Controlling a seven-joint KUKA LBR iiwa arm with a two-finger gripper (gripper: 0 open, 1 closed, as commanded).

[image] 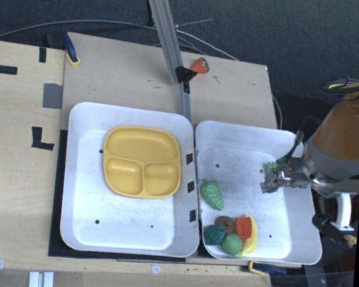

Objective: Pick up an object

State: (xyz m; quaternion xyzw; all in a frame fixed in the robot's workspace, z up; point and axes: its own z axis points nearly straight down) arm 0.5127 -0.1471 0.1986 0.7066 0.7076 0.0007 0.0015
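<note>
Nearest me, in the near corner of the right bin (pixel 296 245), I see a cluster of small toys: a brown ring (pixel 225 223), a teal piece (pixel 214 235), a green ball (pixel 232 244), a red piece (pixel 243 227) and a yellow banana (pixel 251 237), all touching. A green leafy piece (pixel 212 194) lies alone just beyond. Further back the claw (pixel 271 179) hovers over bare bin floor with nothing between its fingers; how wide it stands, I cannot tell. I judge this the approach step. Next I would shift left and nearer, over the lone green piece. The left bin (pixel 81 181) holds a yellow divided plate (pixel 143 161).
</note>
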